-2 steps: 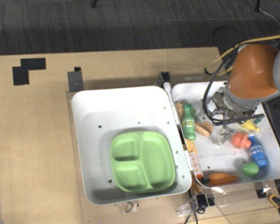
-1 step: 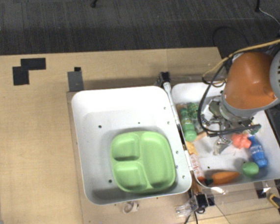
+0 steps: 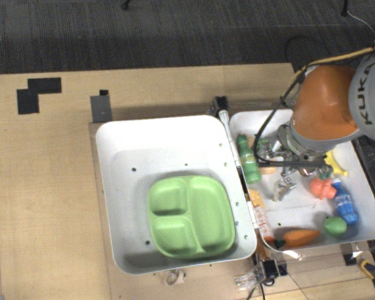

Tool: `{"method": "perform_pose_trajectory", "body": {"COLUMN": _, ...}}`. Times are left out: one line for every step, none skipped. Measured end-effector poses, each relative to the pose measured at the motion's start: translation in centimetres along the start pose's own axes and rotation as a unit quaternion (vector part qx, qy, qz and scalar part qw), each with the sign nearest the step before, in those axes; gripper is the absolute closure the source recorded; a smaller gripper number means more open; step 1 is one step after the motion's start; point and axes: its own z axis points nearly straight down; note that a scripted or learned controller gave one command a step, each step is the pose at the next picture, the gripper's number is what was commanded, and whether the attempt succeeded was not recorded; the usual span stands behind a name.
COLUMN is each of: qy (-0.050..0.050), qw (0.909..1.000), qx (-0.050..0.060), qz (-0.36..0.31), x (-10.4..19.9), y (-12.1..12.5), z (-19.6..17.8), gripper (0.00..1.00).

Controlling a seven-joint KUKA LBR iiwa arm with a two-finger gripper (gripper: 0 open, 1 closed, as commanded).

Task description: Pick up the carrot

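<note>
Against the near wall of the right bin, carrot untouched beside a green ball, gripper well apart with grip state impossible to tell; likely wall collision or nudging the ball.

tan wooden bench bearing two shallow white bins: left bin near its middle, right bin against its right edge, touching.
</note>
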Motion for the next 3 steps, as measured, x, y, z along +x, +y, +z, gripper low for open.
{"method": "perform_pose_trajectory", "body": {"qy": 0.005, "qw": 0.9975, "qx": -0.002, "qz": -0.071, "x": 3.6, "y": -4.8, "z": -6.9, "gripper": 0.00}}
{"method": "perform_pose_trajectory", "body": {"qy": 0.007, "qw": 0.9983, "qx": -0.003, "qz": -0.058, "x": 5.7, "y": 0.5, "z": -1.9, "gripper": 0.00}}
{"method": "perform_pose_trajectory", "body": {"qy": 0.005, "qw": 0.9998, "qx": -0.001, "qz": 0.020, "x": 5.9, "y": -9.5, "z": 0.4, "gripper": 0.00}}
